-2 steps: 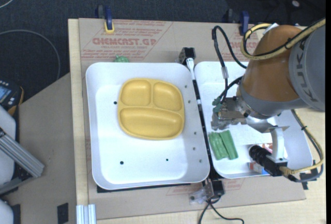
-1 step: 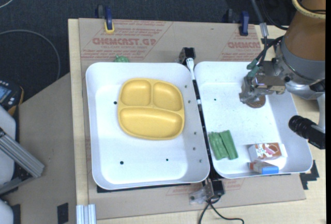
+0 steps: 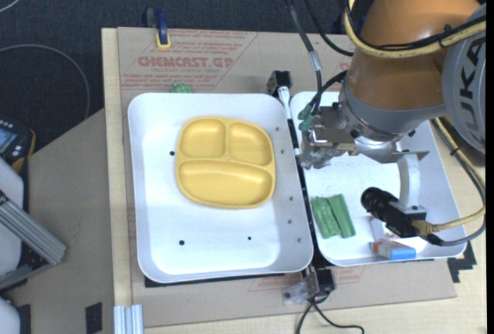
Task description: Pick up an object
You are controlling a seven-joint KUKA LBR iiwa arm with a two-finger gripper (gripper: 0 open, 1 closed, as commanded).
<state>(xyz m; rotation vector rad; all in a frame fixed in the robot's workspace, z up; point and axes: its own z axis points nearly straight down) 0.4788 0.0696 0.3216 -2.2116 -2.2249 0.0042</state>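
Dark carpet all round, and on the tan board worktop [image 3: 123, 170] sit two shallow white bins, with the tool [image 3: 312, 146] hanging over the right-hand bin [image 3: 441, 174] close to the wall it shares with the left-hand bin [image 3: 154, 236]. Honestly can't tell if the tool is wide or narrow, the orange-banded arm covers it. A green ridged block [image 3: 333, 217] lies just nearside of the tool, a small orange-and-blue piece [image 3: 392, 251] further off, and a yellow three-section plastic plate [image 3: 226, 163] sits across that wall.

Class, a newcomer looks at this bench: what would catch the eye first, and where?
The yellow divided plate in the middle of the left bin stands out most. Next comes the arm's big orange band over the right bin, where a green block lies.
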